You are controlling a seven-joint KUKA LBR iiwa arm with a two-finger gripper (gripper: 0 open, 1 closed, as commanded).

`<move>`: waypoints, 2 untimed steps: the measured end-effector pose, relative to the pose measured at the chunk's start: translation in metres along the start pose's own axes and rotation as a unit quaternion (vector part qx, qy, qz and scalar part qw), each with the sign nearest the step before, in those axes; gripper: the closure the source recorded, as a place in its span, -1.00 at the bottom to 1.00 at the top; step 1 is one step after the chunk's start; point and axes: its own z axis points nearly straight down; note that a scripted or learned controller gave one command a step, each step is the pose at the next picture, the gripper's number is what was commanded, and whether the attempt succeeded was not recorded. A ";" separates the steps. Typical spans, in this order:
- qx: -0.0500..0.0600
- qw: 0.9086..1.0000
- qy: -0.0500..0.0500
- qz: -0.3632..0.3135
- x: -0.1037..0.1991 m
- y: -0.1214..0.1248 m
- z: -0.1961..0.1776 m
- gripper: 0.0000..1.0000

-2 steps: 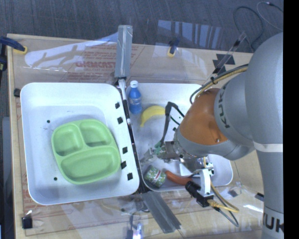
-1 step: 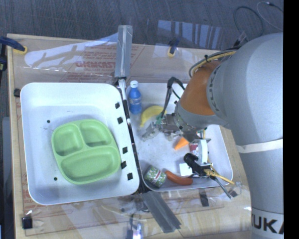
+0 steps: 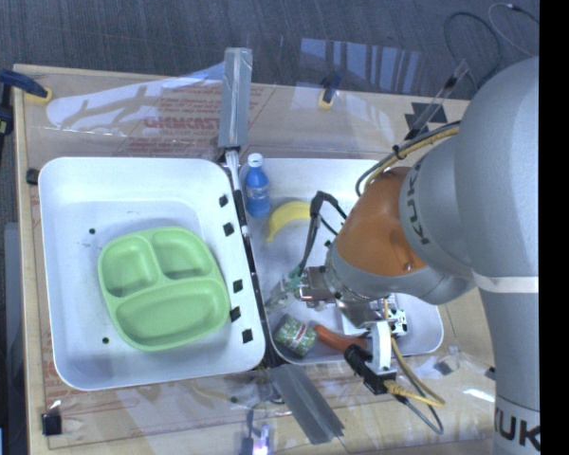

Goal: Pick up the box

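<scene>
My gripper [image 3: 303, 290] hangs in the right bin [image 3: 427, 335], just on the near side of the banana [image 3: 286, 218], with my orange wrist band crowding over it. From this slant I cannot tell whether it is spread or pressed together, and I see nothing held in it. The thing I take for the box [image 3: 294, 335] is the small green-patterned block further to the near side of the banana, hard by the bin's near-left corner and close to the wall shared with the left bin. A red-orange item [image 3: 332, 335] lies just beside the box, on the side away from that wall. What matters for my next move is this. The box sits just beyond my gripper, on the side away from the banana and a touch toward the shared wall, near but apart. It looks tilted against the corner, and I cannot make out its long axis with any confidence. I judge I need a short shift away from the banana, then a descent, with the wall and the red-orange item leaving little room to either side.
</scene>
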 end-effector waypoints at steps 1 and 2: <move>0.002 0.999 0.003 0.043 -0.019 0.054 0.001 -1.00; -0.002 1.000 -0.006 -0.007 0.015 0.128 -0.002 -1.00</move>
